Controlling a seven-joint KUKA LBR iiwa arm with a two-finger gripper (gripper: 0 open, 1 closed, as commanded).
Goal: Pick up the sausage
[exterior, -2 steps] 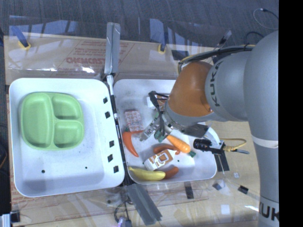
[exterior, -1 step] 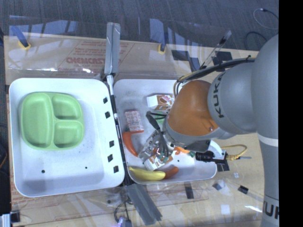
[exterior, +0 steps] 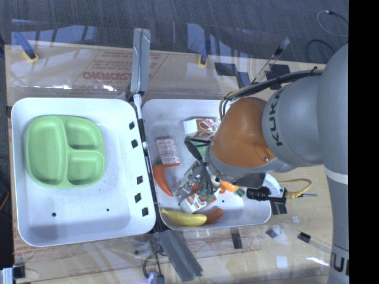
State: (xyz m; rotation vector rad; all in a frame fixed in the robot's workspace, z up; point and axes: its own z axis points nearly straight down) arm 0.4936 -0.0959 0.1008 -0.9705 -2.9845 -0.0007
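Gripper [exterior: 198, 188] of the grey arm hangs low amid clutter in the right-hand shallow white bin [exterior: 172, 123], open or closed impossible to tell. A short reddish-brown sausage [exterior: 215, 214] lies just nearer the camera, slanting away from the yellow banana [exterior: 183, 218] (partly hidden).

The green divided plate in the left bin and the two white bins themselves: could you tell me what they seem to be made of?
The green divided plate looks like moulded plastic with a matte finish: one even pale green, soft rounded ridges between three compartments, no sharp glare. The left bin and right bin look like thin white formed plastic or coated sheet, smooth with a slight sheen and rounded corners; which one, the view leaves open.
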